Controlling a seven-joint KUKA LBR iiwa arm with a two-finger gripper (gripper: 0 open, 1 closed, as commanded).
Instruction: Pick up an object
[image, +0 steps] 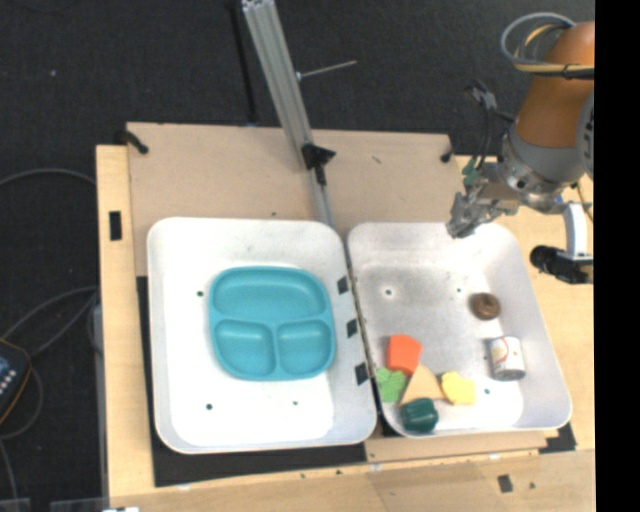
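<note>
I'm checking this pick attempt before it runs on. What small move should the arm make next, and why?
Probably move the gripper toward the near side of the right bin and lower. It sits at the bin's far rim, apart from everything; the brown disc lies closest, alone, while the orange block sits in a cluster.

1. We see a robot test lab, not a home or a shop.
2. A plain wooden worktop (400, 160) stands on dark carpet (60, 70), with loose cables (40, 300) lying on the floor beside it.
3. Two shallow white bins (250, 240) sit side by side on it, fixed in place like test fixtures.
4. A bare metal pole (285, 90) rises at a slant from the worktop's back part.
5. A grey and orange industrial arm (550, 110) reaches in from the right, its tool (465, 215) above the right bin's far edge.
</note>
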